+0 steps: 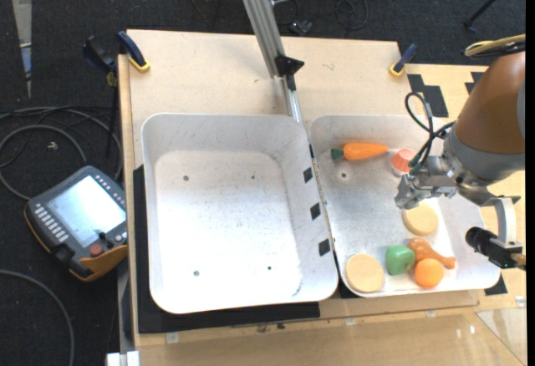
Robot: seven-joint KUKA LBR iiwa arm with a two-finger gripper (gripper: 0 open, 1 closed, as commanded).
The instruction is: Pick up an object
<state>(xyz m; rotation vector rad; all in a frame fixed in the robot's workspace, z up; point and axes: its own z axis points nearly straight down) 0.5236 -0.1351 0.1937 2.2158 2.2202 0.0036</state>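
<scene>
Gripper [407, 195] low over right bin's [368, 205] right side; finger state cannot be told
Pale disc [420, 221] just beneath; toy carrot [364, 151] near far edge; green piece [399, 258], orange ball [429, 272] and second disc [365, 272] along near edge

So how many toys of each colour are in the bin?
Orange: 3, the carrot, the ball and the drumstick
Tan: 2, a disc and another
Green: 1, the pepper
Pink: 1, partly hidden by the hand
Total: 7
</scene>
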